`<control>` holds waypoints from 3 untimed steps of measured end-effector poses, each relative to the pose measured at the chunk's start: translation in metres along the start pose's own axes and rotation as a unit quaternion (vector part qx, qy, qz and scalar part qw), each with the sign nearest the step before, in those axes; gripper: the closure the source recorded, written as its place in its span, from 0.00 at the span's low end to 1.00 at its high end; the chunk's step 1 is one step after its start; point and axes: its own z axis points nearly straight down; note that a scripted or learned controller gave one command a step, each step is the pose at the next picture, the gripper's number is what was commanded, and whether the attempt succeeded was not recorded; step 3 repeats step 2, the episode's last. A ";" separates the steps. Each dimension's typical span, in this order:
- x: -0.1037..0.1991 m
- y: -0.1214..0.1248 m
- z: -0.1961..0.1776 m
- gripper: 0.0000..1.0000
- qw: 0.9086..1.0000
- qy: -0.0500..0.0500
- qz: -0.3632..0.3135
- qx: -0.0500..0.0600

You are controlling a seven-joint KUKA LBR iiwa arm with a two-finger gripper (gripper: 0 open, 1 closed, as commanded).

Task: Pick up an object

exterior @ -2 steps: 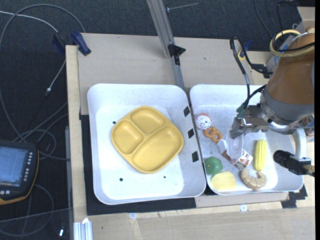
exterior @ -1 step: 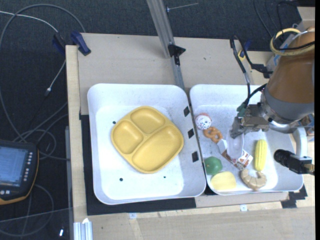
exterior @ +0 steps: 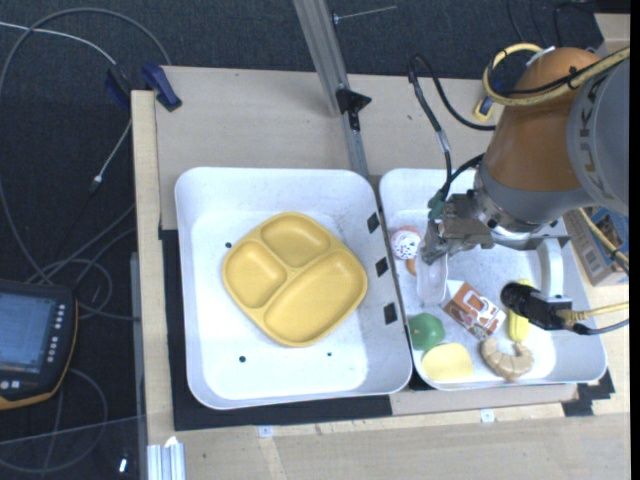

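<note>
Dark carpet with loose cables surrounds a wooden bench (exterior: 150,268) carrying two shallow white bins side by side. Left bin (exterior: 200,218): one yellow divided plate (exterior: 294,278) with three compartments, lying flat near the middle, nothing on it. Right bin (exterior: 590,363): a small round white and orange item (exterior: 406,244) against the left wall; a green ball (exterior: 427,329) lower down; a pale yellow piece (exterior: 447,361) just below it; a red and white packet (exterior: 472,311); a tan ring-shaped piece (exterior: 506,358); a yellow item (exterior: 518,325) beside a black fitting. Gripper (exterior: 432,286) hangs over the right bin's left half, above the green ball; whether its claw is apart or together cannot be told.
</note>
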 end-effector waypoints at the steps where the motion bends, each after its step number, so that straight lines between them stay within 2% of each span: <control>1: 0.043 0.033 -0.012 1.00 1.000 0.000 0.000 -0.001; 2: 0.086 0.071 -0.018 1.00 1.000 0.000 0.000 -0.002; 3: 0.086 0.071 -0.018 1.00 1.000 0.000 0.000 -0.002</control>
